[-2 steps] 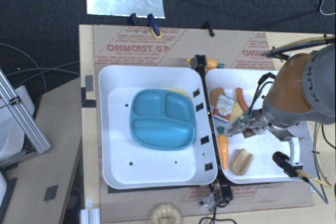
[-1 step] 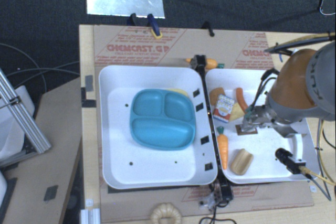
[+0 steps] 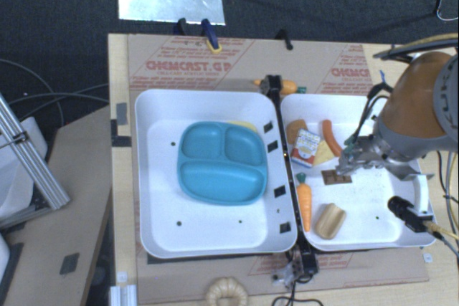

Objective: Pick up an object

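The gripper (image 3: 345,167) is hovering low in the right bin (image 3: 373,236); its finger state cannot be determined. Smooth plastic food is lying nearby: a tapered carrot (image 3: 305,204), a rounded bread roll (image 3: 329,220), a slim sausage (image 3: 330,137).

Grey arm (image 3: 410,127), orange band

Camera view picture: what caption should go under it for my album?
Grey robot arm's hand lowered into right white bin near orange carrot; blue divided plate in left white bin.
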Action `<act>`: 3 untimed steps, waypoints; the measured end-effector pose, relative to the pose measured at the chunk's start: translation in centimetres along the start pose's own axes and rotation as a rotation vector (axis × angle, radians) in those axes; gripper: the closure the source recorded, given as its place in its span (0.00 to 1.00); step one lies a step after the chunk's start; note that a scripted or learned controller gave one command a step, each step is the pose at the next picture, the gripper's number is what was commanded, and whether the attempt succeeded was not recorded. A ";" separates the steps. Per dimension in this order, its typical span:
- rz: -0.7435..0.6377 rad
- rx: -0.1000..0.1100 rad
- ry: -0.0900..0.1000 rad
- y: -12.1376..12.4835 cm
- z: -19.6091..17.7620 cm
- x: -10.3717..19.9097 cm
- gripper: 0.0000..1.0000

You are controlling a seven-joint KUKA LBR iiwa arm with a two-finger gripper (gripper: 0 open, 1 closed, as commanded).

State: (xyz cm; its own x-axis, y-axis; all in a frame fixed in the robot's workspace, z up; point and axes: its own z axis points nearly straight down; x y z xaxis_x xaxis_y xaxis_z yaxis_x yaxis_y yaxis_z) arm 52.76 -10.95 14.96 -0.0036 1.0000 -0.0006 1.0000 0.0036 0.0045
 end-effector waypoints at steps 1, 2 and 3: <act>0.000 -0.003 -0.001 0.4 -6.1 -0.8 1.00; -0.001 0.001 0.000 0.5 -7.6 -0.8 1.00; -0.005 0.002 0.002 2.4 -8.5 3.7 1.00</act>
State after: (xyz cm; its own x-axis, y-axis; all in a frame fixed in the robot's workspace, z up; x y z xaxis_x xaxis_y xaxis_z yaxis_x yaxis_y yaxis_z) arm 55.09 -7.21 23.46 -0.0085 1.0000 0.0010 1.0000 0.0085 0.0028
